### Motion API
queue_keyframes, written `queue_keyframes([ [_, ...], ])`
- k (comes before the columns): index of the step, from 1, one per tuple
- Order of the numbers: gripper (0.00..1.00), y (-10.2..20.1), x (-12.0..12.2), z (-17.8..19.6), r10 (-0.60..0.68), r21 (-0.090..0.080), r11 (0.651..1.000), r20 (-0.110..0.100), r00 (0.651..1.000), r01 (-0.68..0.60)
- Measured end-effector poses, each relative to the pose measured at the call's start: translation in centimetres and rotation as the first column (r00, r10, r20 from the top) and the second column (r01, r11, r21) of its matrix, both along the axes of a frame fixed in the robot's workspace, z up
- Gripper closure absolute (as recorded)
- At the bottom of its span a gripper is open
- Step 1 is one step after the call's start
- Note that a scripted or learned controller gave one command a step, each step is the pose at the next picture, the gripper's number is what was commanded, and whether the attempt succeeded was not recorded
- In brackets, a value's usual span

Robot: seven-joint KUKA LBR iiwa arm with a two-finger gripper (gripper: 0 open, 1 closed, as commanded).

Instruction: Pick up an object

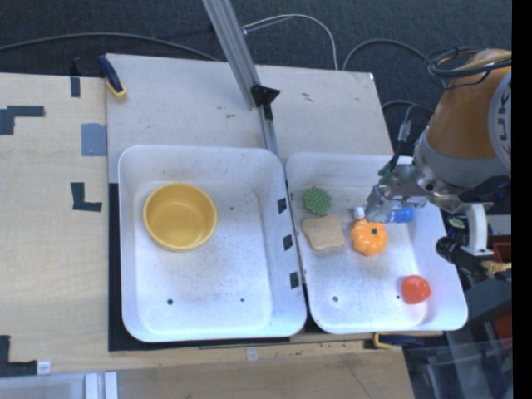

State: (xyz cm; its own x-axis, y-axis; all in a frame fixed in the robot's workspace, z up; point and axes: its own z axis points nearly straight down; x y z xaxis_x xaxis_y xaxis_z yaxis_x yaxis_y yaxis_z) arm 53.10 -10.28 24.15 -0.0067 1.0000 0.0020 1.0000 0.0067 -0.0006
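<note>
Orange pumpkin [369, 238] just below gripper [378, 209]

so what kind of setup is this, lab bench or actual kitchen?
Most likely a lab bench for robot pick testing, not a kitchen. Two shallow white bins sit side by side on a board, holding toy-like items such as a yellow bowl and a small orange pumpkin, with loose cables on dark carpet behind.

The grey arm with its orange band [474, 123] is cut off by the frame's edge at three o'clock, and its gripper [384, 204] covers most of a small blue object [402, 215], too little of which shows to identify.
</note>
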Motion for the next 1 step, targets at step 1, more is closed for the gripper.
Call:
queue_keyframes([
  [1,1.0,5.58,0.82,0.66,0.001,0.0,1.0,0.0,1.0,-0.001],
])
